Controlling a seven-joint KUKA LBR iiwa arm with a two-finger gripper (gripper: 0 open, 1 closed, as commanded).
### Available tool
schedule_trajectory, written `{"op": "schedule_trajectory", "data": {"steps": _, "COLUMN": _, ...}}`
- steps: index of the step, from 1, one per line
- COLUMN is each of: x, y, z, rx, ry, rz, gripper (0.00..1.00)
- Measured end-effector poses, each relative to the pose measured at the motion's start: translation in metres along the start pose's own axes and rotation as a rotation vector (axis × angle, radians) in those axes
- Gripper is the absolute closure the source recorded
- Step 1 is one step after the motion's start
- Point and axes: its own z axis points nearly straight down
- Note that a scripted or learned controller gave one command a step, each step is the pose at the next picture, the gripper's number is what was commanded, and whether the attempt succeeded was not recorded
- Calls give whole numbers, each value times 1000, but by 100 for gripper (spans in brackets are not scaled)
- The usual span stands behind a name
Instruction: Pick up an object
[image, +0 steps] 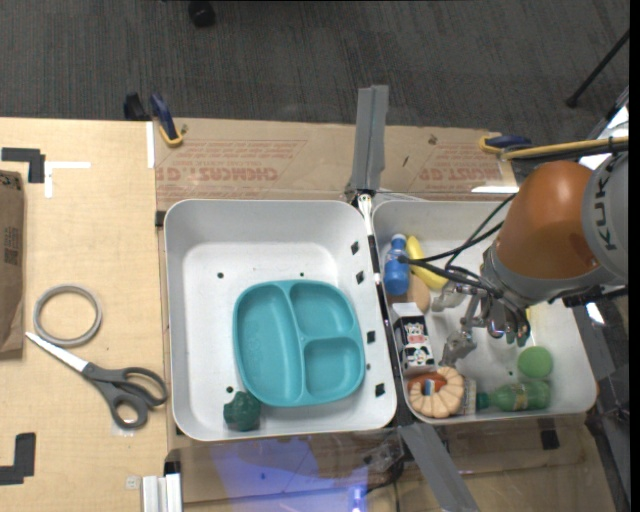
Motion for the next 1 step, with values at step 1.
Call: {"op": "schedule_trajectory", "data": {"steps": 1, "x": -41, "y": 9, "z": 2, "rx": 1, "ry": -2, "rz": 197, "gripper": 0}}
